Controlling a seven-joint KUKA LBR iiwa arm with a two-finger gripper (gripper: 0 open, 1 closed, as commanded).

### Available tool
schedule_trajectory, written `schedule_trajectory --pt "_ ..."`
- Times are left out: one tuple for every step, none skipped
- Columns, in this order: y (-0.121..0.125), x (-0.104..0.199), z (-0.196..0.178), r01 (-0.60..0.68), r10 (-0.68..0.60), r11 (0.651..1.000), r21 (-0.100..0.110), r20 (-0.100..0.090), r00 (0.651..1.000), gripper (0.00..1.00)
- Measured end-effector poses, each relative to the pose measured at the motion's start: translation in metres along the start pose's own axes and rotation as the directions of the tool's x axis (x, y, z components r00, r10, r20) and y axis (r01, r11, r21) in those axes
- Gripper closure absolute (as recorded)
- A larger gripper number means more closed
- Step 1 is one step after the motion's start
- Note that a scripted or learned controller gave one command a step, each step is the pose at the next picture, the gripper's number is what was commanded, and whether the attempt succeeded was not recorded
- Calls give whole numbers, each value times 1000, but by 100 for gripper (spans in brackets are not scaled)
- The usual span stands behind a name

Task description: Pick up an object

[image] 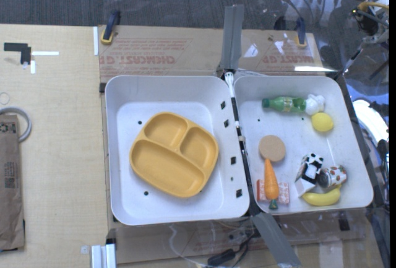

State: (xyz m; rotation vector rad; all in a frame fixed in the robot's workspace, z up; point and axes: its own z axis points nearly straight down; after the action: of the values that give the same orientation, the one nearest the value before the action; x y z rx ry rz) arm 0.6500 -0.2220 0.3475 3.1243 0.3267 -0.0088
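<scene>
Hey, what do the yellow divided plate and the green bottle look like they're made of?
Divided plate: likely molded plastic, matte, going by its uniform yellow and soft rounded ridges. Green bottle: probably glossy plastic, since it shows bright highlights; too small to be sure.

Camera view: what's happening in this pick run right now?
Nothing is being handled yet. The left bin holds a yellow divided plate. The right bin holds the candidates: a green bottle, a lemon, a round brown disc, a carrot, a banana and a small black-and-white toy. All lie loose on the bin floor, none lifted.
</scene>
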Motion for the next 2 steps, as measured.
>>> schedule_trajectory --pt "0 0 0 0 0 1000 0 0 1000 0" --pt "0 0 0 0 0 1000 0 0 1000 0"
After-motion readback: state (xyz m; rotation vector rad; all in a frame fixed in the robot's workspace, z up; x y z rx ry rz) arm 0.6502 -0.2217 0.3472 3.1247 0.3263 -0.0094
